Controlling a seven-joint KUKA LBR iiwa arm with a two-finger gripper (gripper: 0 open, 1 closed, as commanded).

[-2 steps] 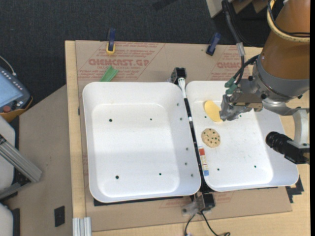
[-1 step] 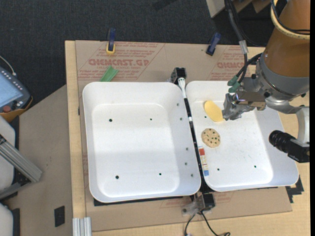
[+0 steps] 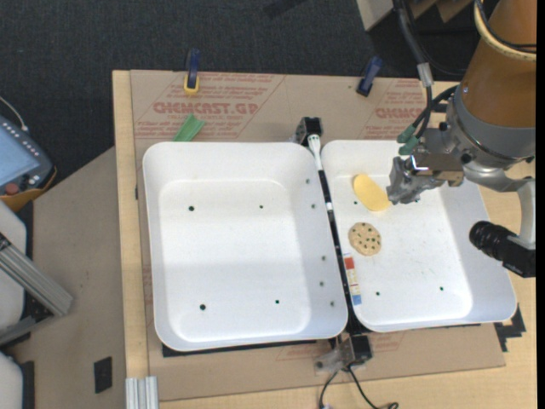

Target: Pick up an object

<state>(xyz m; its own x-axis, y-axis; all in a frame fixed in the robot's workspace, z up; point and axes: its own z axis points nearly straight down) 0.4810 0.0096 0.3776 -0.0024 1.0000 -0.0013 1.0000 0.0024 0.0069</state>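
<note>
Two shallow white bins sit side by side on the table, whose top is a sheet of brown cardboard printed with red lettering. We see a yellow clamp and a blue clamp pinning its far edge, and a small green piece lying on the cardboard near the left bin. Around the table the floor is dark carpet. A black clip joins the bins at the far end of their shared rim, and another fitting with a cable sits at the near end.

In the right bin we find a yellow object, a round brown cookie with dark specks nearer the camera, and a thin white stick with red and blue marks lying along the inner wall. The arm comes in from the right over this bin, and its gripper hangs just beside the yellow object's right edge. We cannot tell how far apart its fingers are, nor see anything between them. A black part juts over the bin's right rim.
</note>
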